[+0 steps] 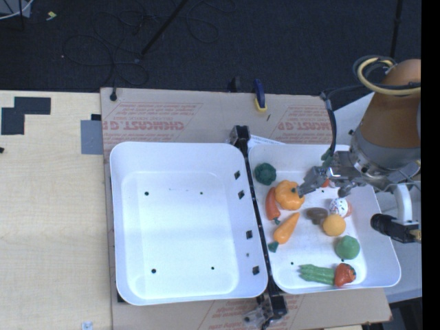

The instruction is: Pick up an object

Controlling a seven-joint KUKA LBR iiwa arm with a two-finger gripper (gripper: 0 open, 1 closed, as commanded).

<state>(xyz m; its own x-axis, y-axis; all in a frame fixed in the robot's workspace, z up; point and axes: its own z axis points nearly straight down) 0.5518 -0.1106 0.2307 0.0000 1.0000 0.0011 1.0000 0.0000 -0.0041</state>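
The right bin (385,267) holds several toy foods: a dark green piece (265,173), an orange-yellow pepper (289,194), a red chili (272,203), a carrot (285,227), a brown piece (316,215), a white spotted ball (338,206), an orange ball (333,225), a green ball (348,247), a long green vegetable (315,273) and a red piece (344,274). My gripper (322,186) hangs low over the bin's upper middle and stands open. Its left finger (307,183) reaches to the pepper's right side, and nothing sits between the fingers.
The left bin (137,163) lies beside the right one, split from it by a black divider strip (253,212). Both rest on a cardboard sheet (172,119). The arm's orange band (392,115) rises at the right, with a black fixture (392,227) below it.
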